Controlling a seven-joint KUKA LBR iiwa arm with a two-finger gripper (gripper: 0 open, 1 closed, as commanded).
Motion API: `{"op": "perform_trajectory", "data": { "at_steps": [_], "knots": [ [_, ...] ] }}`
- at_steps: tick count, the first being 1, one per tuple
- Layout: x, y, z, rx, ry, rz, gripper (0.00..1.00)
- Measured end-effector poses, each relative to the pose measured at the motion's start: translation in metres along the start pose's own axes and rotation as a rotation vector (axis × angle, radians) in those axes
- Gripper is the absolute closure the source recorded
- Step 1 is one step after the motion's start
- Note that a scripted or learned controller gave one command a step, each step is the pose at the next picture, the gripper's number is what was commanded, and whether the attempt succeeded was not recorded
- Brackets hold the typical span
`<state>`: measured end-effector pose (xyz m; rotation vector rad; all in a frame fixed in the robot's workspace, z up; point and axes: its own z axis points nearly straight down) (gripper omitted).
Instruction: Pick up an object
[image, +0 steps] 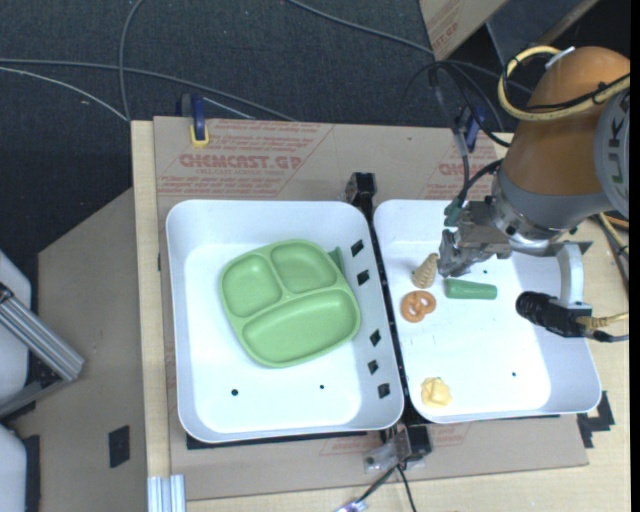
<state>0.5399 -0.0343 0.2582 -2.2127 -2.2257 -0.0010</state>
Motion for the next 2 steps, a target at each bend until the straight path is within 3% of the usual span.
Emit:
{"op": "perform_trajectory", "data": {
  "at_steps": [2],
  "knots": [
    [0.098,0.02,0.028,0.003,-0.001,0.002,1.0]
  ]
}}
